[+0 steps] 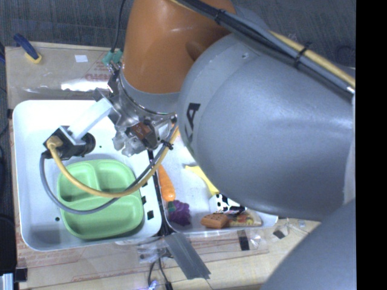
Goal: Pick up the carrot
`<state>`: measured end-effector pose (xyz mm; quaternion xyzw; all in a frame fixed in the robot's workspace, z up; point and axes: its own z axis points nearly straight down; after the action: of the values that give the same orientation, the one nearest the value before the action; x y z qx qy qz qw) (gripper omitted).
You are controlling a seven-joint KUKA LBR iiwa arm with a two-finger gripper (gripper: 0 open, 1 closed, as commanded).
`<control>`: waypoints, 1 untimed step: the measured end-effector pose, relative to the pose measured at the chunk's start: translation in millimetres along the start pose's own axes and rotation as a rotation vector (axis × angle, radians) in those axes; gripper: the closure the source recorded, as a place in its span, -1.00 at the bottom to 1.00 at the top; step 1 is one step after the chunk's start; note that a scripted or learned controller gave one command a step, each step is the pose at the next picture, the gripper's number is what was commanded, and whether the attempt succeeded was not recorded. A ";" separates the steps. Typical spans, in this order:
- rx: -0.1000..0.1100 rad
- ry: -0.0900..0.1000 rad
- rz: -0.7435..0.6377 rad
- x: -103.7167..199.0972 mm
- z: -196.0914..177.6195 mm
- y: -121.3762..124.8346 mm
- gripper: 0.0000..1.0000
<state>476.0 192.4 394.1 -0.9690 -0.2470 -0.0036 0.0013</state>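
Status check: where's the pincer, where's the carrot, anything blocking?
Pincer low over the bins' divider. Carrot free in right bin, just below it. Purple grapes close beside carrot.

Two white bins point(24, 162), one green tray point(100, 204), one carrot point(166, 185), perhaps four other toy foods point(221, 219).
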 end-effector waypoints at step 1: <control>-0.002 -0.003 0.279 12.8 8.1 -21.2 1.00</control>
<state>477.1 217.2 386.1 -0.9939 -0.1101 -0.0022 0.0003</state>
